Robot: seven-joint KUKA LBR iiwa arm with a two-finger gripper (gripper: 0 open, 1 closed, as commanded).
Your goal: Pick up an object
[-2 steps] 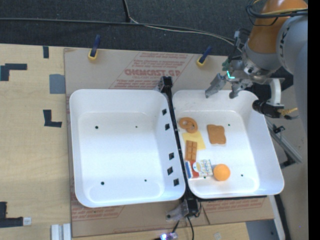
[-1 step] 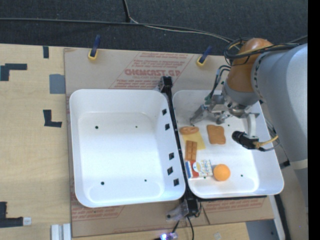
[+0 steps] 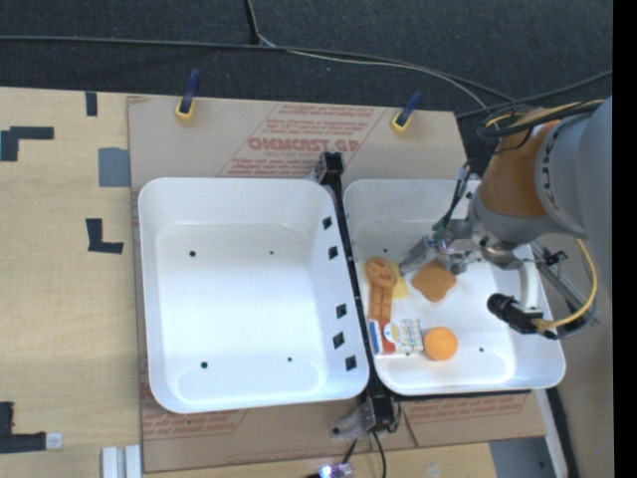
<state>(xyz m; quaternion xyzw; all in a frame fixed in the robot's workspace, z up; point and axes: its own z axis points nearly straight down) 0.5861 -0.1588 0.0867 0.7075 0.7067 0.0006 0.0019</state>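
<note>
Two white bins sit side by side on a brown cardboard sheet point(image 3: 299, 132) in the middle of the picture. The left bin point(image 3: 164, 267) is big and shows small dark dots on its floor. The right bin point(image 3: 537, 371) holds the toys. The grey arm point(image 3: 577, 167) with its orange band point(image 3: 508, 182) comes in from the right side and bends down over the right bin. Its gripper point(image 3: 438, 252) hangs low in the middle of that bin, right above a brown, bread-like piece point(image 3: 434, 284). The gripper looks very close to the brown piece, maybe touching its top, but the view is too blurry to be sure. It is also too hard to tell how wide the gripper is set, or if it has hold of anything. Left of the brown piece, next to the wall between the bins, lies a long orange thing point(image 3: 380, 285) with a small yellow bit point(image 3: 400, 289) beside it. Below them, near the front of the bin, is a small white packet with red on it point(image 3: 396, 337). An orange ball point(image 3: 440, 344) sits just to the right of the packet, touching it or nearly so. Two yellow clamps point(image 3: 185, 106) hold the cardboard at the top, and a black cable point(image 3: 378, 60) runs across the dark floor above.
</note>
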